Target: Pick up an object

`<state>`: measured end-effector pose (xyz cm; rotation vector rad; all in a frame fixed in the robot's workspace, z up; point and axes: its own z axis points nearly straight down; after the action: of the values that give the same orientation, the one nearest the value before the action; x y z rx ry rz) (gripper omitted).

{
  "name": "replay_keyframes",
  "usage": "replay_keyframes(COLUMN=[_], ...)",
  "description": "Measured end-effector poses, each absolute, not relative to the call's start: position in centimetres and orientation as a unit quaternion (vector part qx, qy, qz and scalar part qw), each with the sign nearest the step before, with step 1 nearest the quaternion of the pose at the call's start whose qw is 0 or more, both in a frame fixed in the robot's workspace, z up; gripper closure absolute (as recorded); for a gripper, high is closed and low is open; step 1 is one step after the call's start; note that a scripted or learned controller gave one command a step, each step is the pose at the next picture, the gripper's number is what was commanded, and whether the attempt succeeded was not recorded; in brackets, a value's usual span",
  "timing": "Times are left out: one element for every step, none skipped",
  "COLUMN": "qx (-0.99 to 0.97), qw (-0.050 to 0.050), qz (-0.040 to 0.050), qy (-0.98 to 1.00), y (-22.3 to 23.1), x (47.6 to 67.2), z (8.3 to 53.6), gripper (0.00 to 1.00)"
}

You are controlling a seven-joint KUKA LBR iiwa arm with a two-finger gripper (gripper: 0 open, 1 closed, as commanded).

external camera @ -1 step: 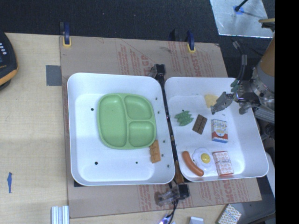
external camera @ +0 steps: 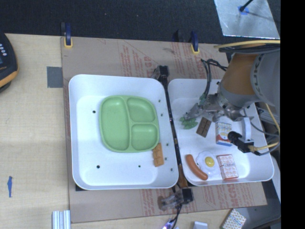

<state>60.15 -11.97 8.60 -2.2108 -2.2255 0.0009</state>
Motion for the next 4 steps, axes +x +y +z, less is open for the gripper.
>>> replay_keyframes(qx=[-0.706, -0.706, -0.706, -0.705], qw=[0.002, -0.005, 0.006, -0.002], qz=[0.0007, -0.002, 0.0041, -0.0002], qy=[-0.708, -0.708, -0.708, -0.709], y=[-15.1, -17.3, -17.3, -20.5], x=[65.8, 65.8, 60.1, 65.2], z=[9.4, 21.2, 8.5, 9.3], gripper=[0.0, 0.0, 0.0, 0.0])
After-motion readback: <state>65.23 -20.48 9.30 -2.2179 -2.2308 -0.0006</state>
